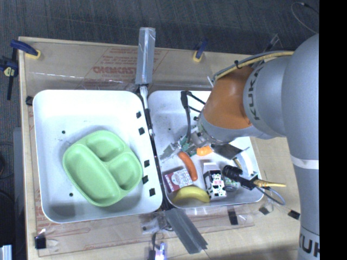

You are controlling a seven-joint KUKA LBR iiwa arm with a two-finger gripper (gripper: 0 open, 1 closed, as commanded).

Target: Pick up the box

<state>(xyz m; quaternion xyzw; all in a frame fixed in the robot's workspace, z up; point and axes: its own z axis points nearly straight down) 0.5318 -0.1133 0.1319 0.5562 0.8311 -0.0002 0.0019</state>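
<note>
A small white box (216, 184) with black markings stands near the front of the right bin (168, 112). Just left of it lie a dark red packet (176, 179) and a yellow banana (191, 195). My gripper (183, 145) reaches down into the middle of the right bin from under the orange wrist band. It is up and to the left of the box and apart from it. Its tip is beside the top end of an orange carrot (188, 166). Nothing shows as held.
A small orange piece (204, 151) lies right of the gripper. The left bin (49, 112) holds a green divided plate (103, 167). A grey divider (145, 53) runs between the bins at the back. The arm's body covers the right bin's back right part.
</note>
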